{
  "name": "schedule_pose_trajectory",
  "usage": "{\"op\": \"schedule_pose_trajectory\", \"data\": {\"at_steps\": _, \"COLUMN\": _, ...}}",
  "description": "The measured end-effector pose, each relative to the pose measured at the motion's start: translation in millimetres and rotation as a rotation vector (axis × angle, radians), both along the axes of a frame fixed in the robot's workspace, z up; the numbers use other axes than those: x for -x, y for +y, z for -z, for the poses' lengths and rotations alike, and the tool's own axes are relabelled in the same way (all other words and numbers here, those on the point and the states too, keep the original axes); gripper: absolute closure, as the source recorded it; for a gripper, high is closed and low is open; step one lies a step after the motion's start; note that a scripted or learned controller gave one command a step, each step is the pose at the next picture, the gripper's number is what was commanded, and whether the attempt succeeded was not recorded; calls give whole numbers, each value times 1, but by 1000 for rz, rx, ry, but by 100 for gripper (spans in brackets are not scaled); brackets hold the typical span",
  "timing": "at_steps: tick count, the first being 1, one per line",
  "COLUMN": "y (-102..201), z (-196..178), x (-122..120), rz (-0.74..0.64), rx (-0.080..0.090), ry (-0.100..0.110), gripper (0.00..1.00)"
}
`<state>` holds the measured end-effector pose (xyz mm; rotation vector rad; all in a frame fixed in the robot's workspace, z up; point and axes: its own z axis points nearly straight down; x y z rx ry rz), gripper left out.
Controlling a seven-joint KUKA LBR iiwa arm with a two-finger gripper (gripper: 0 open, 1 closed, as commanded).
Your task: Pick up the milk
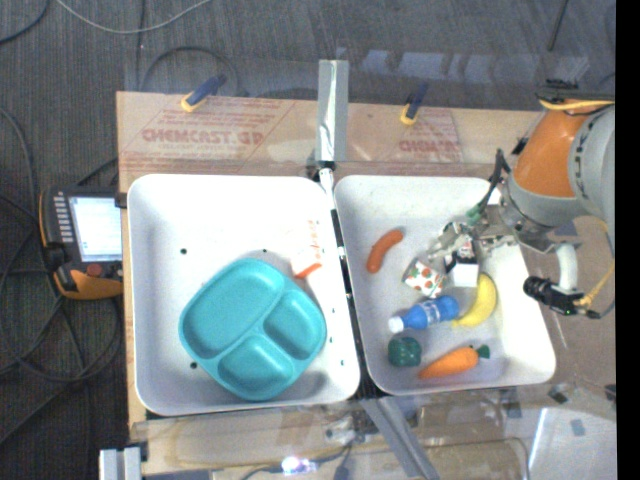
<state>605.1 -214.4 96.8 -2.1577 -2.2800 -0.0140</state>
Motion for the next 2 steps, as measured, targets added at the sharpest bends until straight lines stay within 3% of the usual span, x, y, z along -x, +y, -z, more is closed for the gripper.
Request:
{"op": "schedule_pose_trajectory", "data": {"at_steps": 1, "y": -2, "z": -8, "x": 1, "rz": 0, "rx": 4, "ry": 1, "gripper": 100}}
{"op": "schedule_pose_trajectory", "data": {"at_steps": 2, "y": 12, "z": -115, "x": 21, "rz": 201, "rx": 10, "ry": 8, "gripper": 100}}
